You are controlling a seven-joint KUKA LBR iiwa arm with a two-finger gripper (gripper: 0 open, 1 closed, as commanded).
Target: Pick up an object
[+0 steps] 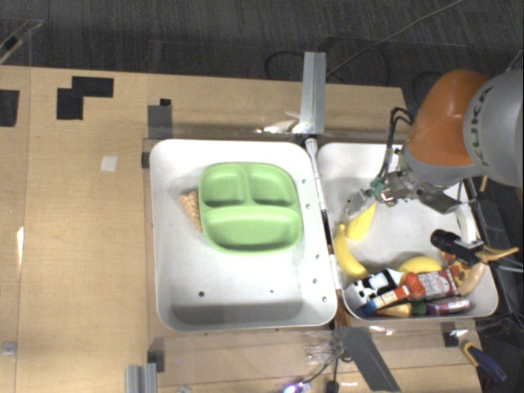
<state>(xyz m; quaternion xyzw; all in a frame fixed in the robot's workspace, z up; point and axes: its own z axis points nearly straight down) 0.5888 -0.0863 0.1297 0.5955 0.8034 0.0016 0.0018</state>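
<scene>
Banana (351,247) lies in the right bin (352,164), against its left wall, curved, with the upper end pointing up toward the tool (360,200). Tool sits low over the right bin's left half, tip right at the banana's upper end; contact unclear. Cannot tell if the tool is spread or pressed together, as it is too small and blurred. Nothing visibly gripped. Arm (449,125) comes in from the right, its orange band above the bin's far right corner.

Rest of the right bin: clutter packed along the near edge.
- black-and-white item (377,283) just below the banana's lower end
- red packet (427,285) next to it, tilted
- second yellow fruit (420,264) just above the red packet
- purple marker (448,305) along the near wall
- brownish item (471,277) at the right corner, type unclear

The far half of the right bin, behind the tool, is bare white floor.

Left bin (233,293): green divided plate (248,205) lying flat in the far half, three compartments, nothing in them. Tan crumbly piece (190,210) pokes out from under the plate's left edge. Both bins sit side by side, touching, on the wooden bench (82,260).
</scene>
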